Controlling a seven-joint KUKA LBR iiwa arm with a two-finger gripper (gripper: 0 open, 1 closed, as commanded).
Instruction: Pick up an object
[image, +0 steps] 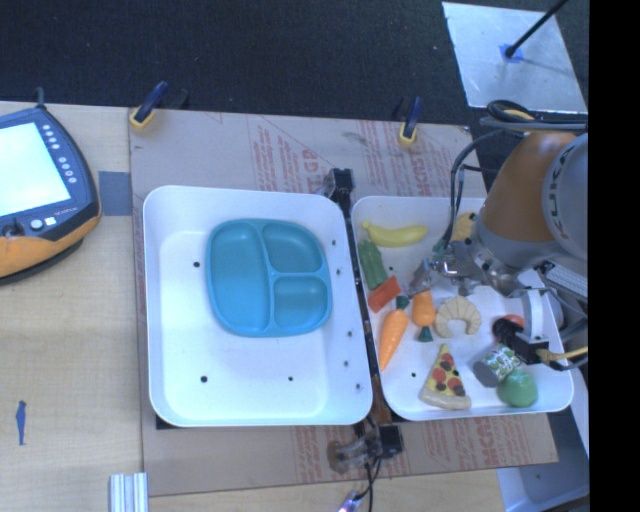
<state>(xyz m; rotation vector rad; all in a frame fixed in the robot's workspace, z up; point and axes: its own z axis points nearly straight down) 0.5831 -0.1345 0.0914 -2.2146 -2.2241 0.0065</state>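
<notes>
Right bin (400, 405), nearest edge: toy pizza slice (446, 380) — flat, stiff, probably light; take across its narrow sides. Behind it, croissant (458, 317), carrot (391, 336), banana (396, 235). Gripper (437, 272) low over the bin's middle — jaw opening cannot be told; nothing seen held.

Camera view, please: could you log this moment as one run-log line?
arm: over right white bin | gripper: above small orange toy carrot, beside beige toy croissant | grasp: none seen | left white bin: blue divided plate
</notes>
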